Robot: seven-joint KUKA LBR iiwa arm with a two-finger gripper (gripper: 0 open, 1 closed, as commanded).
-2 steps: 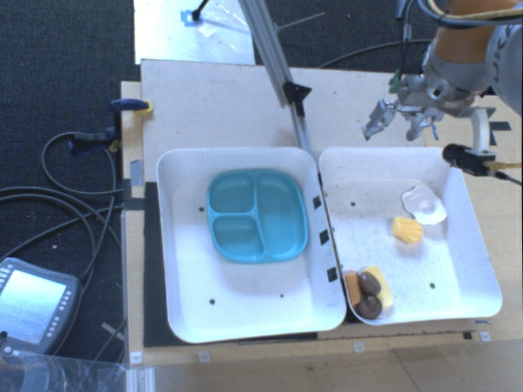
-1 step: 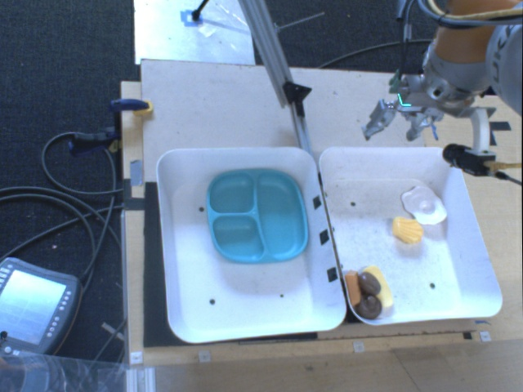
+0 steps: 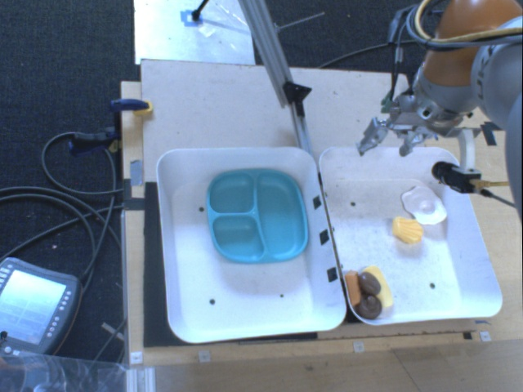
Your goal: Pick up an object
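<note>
My gripper (image 3: 389, 140) hangs over the far edge of the right bin (image 3: 458, 288), its two fingers spread apart with nothing between them. In that bin lie a white fried-egg toy (image 3: 424, 205), a yellow ridged piece (image 3: 408, 230) just below it, and a cluster at the near left corner: an orange piece (image 3: 352, 287), two brown pieces (image 3: 369, 295) and a yellow slice (image 3: 381, 284). The egg is the nearest thing to the gripper, down and to its right.
The left bin (image 3: 188, 300) holds a teal divided plate (image 3: 256, 216). A slanted metal pole (image 3: 272, 47) crosses above the bins' divider. Cables and a pendant (image 3: 33, 305) lie off the bench at left.
</note>
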